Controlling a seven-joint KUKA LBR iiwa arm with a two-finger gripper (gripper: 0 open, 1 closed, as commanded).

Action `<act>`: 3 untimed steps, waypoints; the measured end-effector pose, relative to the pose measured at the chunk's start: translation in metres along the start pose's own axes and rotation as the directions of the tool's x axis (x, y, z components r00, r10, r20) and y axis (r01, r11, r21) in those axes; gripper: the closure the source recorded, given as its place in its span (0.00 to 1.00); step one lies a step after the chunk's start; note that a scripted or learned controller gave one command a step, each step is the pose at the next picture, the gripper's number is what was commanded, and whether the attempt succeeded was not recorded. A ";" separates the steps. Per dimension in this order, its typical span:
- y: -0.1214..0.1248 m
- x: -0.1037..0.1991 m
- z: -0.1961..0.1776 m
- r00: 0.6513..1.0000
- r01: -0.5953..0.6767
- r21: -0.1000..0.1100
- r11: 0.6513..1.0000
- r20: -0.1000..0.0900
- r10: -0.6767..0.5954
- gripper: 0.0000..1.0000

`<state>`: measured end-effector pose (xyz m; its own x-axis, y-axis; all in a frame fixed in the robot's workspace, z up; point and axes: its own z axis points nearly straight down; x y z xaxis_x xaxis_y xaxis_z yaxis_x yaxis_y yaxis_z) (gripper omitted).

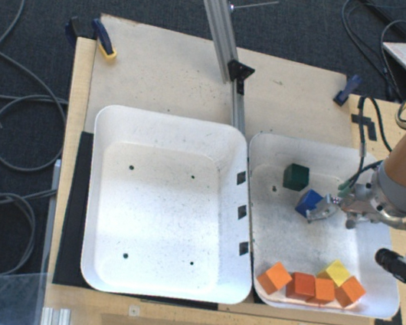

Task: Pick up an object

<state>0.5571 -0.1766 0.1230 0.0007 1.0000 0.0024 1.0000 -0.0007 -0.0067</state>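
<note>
In the right bin (282,152), a blue block (307,203) lies near the middle, with a dark green cube (296,176) just behind it. My gripper (324,210) reaches in from the right, low over the bin floor, and its tip is against the blue block's right side. The tip partly covers that side of the block. Along the bin's front edge sit several orange blocks (302,286) in a row, and a yellow block (338,271) sits right behind them.
The left bin (116,127) is beside the right one, separated by a raised rim (245,212). A slanted metal pole (226,30) comes down to the bench behind the bins. Blue clamps (104,38) hold the board's back corners.
</note>
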 end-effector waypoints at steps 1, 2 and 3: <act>0.002 0.000 -0.015 1.000 0.001 -0.009 1.000 0.001 -0.001 1.00; -0.001 -0.003 -0.060 1.000 0.001 -0.013 1.000 0.004 -0.001 1.00; 0.000 -0.003 -0.083 1.000 0.001 -0.012 1.000 0.004 -0.001 1.00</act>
<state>0.5576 -0.1803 0.2062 -0.0006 1.0000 -0.0016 1.0000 0.0006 0.0051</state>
